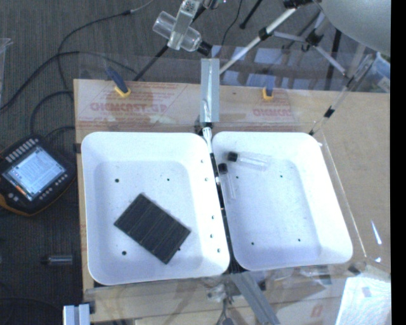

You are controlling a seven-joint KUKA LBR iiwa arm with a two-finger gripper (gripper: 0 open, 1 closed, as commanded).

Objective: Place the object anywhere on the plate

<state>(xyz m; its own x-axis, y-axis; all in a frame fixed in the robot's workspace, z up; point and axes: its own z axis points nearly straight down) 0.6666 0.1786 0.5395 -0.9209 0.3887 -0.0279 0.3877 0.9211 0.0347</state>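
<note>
A dark, ribbed rectangular plate (pixel 152 228) lies flat and turned at an angle in the front part of the left bin (pixel 104 149). Two clear plastic tubes with black caps rest in the right bin (pixel 317 209) near its back left corner. One tube (pixel 248 160) lies across the back, its cap to the left. The other tube (pixel 228 182) lies along the left wall, its cap toward the back. A rounded grey part of the arm (pixel 361 19) hangs at the top right, high above the bench and away from both bins.
A metal post (pixel 210 92) stands behind the seam between the bins. A teach pendant (pixel 33 172) lies on the floor to the left. Clamps (pixel 120 86) hold the wooden board at the back. Tripod legs and cables cross the top.
</note>
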